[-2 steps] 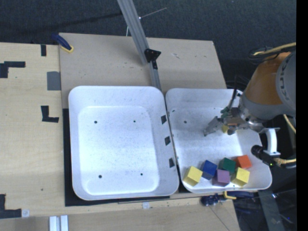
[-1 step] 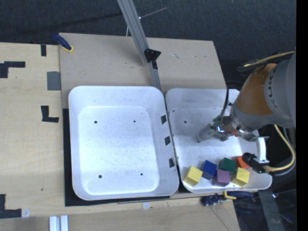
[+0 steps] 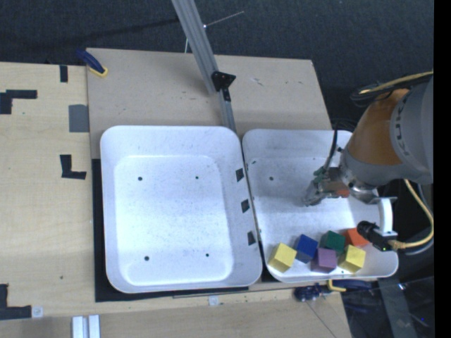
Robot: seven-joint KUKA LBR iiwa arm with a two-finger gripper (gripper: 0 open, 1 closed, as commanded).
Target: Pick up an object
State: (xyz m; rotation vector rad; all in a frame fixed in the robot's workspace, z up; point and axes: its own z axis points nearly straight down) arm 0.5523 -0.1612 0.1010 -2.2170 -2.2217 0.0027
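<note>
- The blocks sit in a huddle at the near end of the right bin (image 3: 282, 153): a yellow block (image 3: 282, 257) toward the left bin, then a blue block (image 3: 306, 247), a purple block (image 3: 327, 258), a green block (image 3: 332, 241), a second yellow block (image 3: 354, 258) and an orange block (image 3: 357, 237) by the bin's outer wall.
- The claw (image 3: 315, 192) hangs over bare floor in the middle of the right bin, farther in than the blocks and apart from them; whether its tips are spread or pressed together I cannot tell.
- Likely risk: the blocks touch one another, so a descent there could wedge between neighbours or shove them against the wall rather than catch one.
- The arm (image 3: 384, 143) enters over the right bin's outer side, wrist bent downward.
- The left bin (image 3: 113, 146) lies beside it on the surface (image 3: 42, 189).
</note>
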